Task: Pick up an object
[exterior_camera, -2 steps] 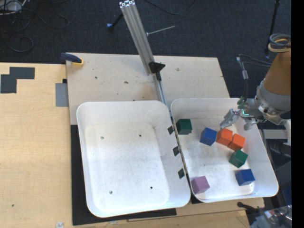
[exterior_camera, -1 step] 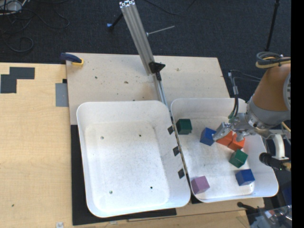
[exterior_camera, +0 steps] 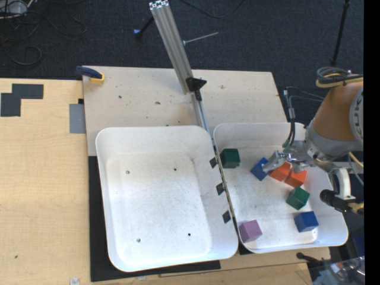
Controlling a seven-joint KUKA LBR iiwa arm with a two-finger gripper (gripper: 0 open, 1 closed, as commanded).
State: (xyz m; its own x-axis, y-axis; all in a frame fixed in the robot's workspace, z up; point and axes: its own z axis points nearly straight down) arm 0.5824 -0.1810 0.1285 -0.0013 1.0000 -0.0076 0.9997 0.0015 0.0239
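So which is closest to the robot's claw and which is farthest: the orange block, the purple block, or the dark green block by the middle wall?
Measured from the gripper in the camera view:
1. Orange block, just under the gripper in the right bin.
2. Dark green block, to its left by the divider.
3. Purple block, at the bin's near left corner.

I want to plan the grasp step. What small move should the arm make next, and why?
Probably lower straight down a little onto the orange block. The gripper sits right at that block in the right bin, with a blue block touching beside it, so a sideways move would likely push both.
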